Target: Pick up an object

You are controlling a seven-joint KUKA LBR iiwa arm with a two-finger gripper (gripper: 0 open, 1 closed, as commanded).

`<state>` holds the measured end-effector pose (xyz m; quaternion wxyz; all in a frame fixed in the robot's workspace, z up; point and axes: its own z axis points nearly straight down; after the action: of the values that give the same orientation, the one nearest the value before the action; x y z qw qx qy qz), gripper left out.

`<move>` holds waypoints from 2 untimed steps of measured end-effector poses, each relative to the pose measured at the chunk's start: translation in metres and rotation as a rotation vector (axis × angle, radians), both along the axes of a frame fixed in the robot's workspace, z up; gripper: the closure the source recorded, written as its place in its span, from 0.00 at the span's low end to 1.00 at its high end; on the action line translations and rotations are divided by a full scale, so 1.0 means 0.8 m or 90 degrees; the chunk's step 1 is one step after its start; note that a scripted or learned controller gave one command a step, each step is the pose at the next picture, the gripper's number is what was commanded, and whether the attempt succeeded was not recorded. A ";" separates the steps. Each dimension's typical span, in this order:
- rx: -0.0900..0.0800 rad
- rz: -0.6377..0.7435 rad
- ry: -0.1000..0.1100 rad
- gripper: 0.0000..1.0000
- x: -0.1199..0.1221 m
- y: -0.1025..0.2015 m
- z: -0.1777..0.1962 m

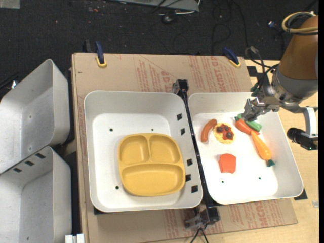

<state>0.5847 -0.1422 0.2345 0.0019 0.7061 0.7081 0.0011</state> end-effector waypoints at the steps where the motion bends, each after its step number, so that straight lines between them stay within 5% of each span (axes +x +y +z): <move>1: 0.001 0.003 0.002 1.00 0.000 0.059 0.009; 2: 0.001 0.003 0.004 1.00 -0.009 0.127 0.006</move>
<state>0.5772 -0.0404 0.2395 -0.0011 0.7047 0.7095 -0.0003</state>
